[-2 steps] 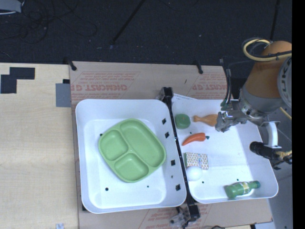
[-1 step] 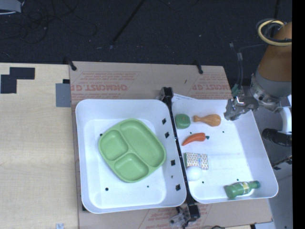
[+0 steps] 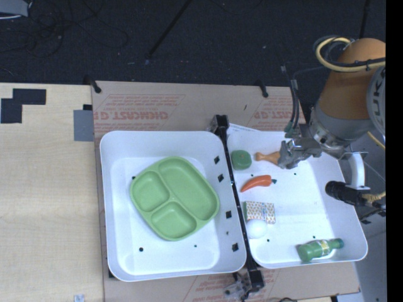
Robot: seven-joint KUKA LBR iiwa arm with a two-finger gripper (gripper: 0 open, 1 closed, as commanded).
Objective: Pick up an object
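My gripper (image 3: 288, 157) hangs low over the far part of the right bin (image 3: 340, 231). A small tan-orange piece (image 3: 267, 158) lies just to its left, with its right end reaching the gripper's tip; whether it is gripped is unclear. A round green item (image 3: 240, 160) sits by the bin's left wall. A red-orange chili pepper (image 3: 257, 182) lies just in front of the gripper. Nearer the front lie a patterned packet (image 3: 260, 211), a white ball (image 3: 256, 229) and a green bottle (image 3: 319, 249) on its side.
The left bin (image 3: 119, 162) holds a green divided plate (image 3: 174, 197). A black divider (image 3: 230, 194) runs between the bins. The arm's grey and orange body (image 3: 345, 99) leans in from the right, and a black fitting (image 3: 345, 192) juts over the right bin's edge.
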